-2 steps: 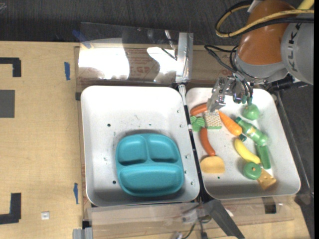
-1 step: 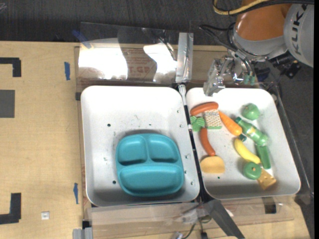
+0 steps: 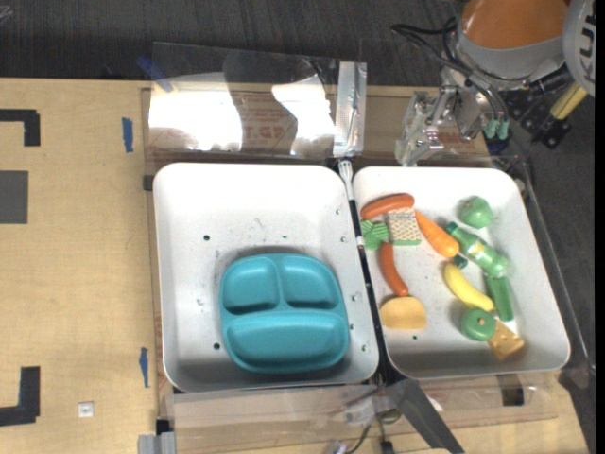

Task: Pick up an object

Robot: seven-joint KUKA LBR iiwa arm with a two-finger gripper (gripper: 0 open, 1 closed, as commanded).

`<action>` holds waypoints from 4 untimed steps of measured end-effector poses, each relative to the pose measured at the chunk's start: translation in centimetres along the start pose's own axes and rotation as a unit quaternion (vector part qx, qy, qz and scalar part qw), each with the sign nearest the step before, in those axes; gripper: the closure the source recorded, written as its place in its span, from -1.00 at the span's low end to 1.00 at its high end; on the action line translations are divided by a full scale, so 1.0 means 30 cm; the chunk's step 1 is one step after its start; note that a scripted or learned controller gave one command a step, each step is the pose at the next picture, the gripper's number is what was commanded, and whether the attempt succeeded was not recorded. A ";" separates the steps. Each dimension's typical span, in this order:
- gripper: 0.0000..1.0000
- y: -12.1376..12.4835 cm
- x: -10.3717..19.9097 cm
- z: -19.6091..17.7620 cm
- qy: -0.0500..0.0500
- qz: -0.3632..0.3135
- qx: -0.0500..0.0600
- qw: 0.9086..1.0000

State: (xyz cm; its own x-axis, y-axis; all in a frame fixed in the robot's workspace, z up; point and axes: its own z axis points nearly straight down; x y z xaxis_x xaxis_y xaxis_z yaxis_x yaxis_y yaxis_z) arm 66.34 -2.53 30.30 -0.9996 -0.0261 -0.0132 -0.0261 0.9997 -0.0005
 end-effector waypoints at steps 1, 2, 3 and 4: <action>1.00 -0.034 -0.012 0.066 0.004 -0.107 -0.001 0.994; 1.00 -0.061 -0.012 0.062 0.003 -0.181 -0.001 0.984; 1.00 -0.075 -0.012 0.070 0.003 -0.254 -0.001 0.967; 1.00 -0.063 -0.014 0.043 0.001 -0.340 -0.002 0.940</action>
State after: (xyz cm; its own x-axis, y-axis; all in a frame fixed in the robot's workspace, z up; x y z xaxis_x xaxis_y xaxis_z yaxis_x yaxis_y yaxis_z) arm 66.82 -4.42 29.02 -0.7513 -0.6598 -0.0093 -0.6598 0.7514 -0.0054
